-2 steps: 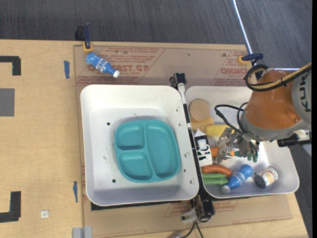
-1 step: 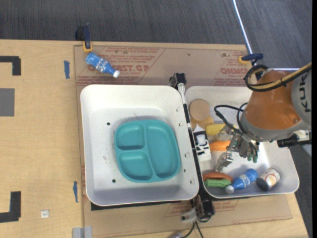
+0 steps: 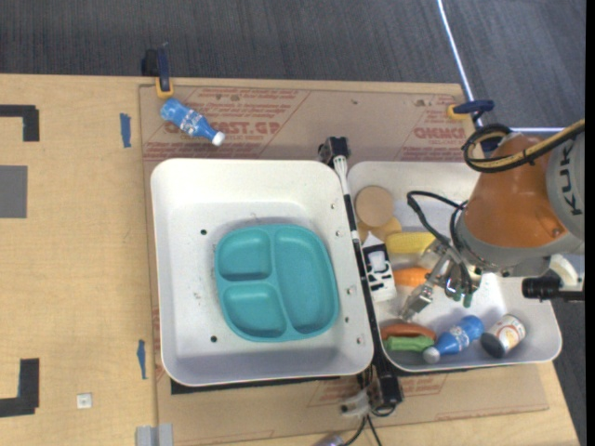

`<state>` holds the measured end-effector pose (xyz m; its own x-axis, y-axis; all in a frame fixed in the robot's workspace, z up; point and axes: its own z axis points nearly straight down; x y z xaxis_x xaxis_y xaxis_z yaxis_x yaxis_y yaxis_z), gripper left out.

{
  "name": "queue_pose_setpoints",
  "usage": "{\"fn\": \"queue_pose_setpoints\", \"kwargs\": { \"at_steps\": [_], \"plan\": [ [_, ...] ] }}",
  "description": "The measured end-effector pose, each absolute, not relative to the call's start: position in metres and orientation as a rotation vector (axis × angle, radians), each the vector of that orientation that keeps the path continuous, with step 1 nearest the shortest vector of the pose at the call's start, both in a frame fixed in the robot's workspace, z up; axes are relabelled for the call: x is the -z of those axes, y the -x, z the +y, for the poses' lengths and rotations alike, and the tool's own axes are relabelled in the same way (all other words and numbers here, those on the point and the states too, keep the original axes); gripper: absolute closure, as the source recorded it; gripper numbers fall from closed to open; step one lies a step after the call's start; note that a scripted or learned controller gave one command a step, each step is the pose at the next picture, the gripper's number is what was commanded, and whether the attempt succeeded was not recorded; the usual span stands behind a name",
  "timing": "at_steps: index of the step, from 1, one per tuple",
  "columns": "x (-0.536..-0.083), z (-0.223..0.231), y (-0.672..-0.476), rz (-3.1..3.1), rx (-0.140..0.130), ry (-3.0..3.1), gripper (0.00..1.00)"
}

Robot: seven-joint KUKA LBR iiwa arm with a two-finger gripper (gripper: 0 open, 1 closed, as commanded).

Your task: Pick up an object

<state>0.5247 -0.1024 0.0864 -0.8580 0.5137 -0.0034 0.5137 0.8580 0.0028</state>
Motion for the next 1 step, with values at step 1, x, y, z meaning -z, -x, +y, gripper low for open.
{"fn": "queue_pose_setpoints", "kwargs": {
  "at_steps": [1],
  "plan": [
    [-0.0859,-0.1052,-0.5695,2.810,-0.002,-1.397,0.00]
  ]
}}
